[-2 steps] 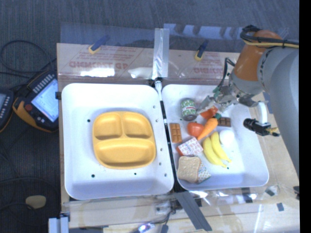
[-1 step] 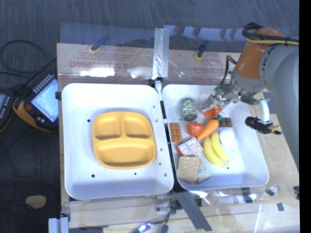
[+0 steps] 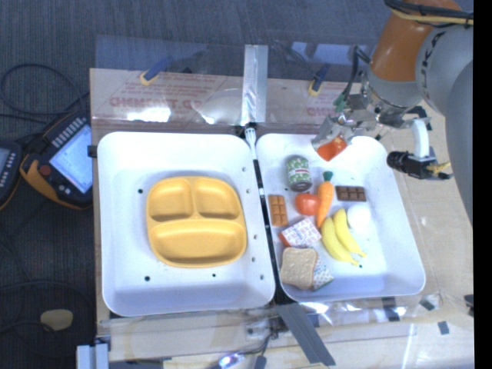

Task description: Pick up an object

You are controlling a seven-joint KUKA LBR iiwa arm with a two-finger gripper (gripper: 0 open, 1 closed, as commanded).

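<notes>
You're looking at two white bins point(image 3: 123, 279): the left one carries a mustard-yellow tray point(image 3: 196, 220), the right one yellow bananas point(image 3: 340, 235), an orange carrot point(image 3: 325, 197) (green at its top), a red tomato point(image 3: 307, 203), a brown chocolate bar point(image 3: 351, 194), a tan bread slice point(image 3: 298, 267) and a green-labelled can point(image 3: 299, 173). Your arm point(image 3: 430, 44) is grey with an orange band, and a red-orange piece point(image 3: 331, 148) sits under the gripper point(image 3: 338, 131).

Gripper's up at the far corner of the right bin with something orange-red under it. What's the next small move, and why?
Probably a short, slow lift straight up. The gripper sits over the right bin's far corner with an orange-red object at its tip, apart from the can and carrot. Whether it is truly gripped is unclear from this view; a small rise would show that.
</notes>
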